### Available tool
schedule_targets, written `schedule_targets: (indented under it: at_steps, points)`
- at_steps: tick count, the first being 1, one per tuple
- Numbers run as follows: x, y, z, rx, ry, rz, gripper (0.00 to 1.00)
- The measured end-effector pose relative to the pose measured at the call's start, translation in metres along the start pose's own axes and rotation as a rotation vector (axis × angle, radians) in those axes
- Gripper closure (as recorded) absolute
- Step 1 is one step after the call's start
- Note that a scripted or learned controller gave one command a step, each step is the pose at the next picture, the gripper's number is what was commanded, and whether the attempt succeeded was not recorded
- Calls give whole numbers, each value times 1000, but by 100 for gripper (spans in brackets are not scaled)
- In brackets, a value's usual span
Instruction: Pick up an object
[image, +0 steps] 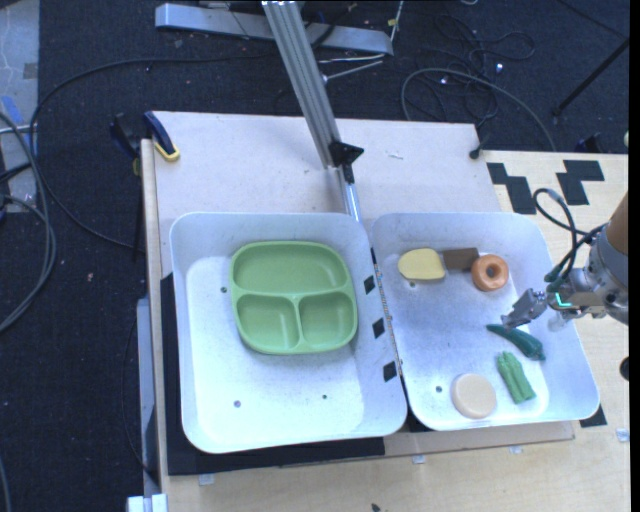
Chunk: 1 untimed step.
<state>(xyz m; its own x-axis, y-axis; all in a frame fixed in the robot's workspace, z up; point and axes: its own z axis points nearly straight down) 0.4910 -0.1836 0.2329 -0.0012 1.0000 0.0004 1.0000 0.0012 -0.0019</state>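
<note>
Where bin (560, 250) curves, ringed doughnut (490, 272), round cookie (473, 395)

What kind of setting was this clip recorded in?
Probably a robotics lab: a bench with two white bins, toy food such as an orange ring, cables across dark flooring, and a robot gripper.

Both white bins (210, 330) looked like matt plastic, faintly speckled. The green divided tray (295, 297) had a smooth, slightly glossy plastic finish. The bench (250, 160) top appeared a pale, matt board. The slanted pole (305, 80) looked like brushed metal. The orange ring (490, 272), yellow piece (421, 265) and cream disc (474, 395) seemed smooth plastic. The gripper (530, 308) showed bare metal.
</note>
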Motion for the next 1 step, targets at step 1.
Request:
schedule_targets:
  at_steps: [1]
  points:
    - [0,0,0,-1,0,0,0]
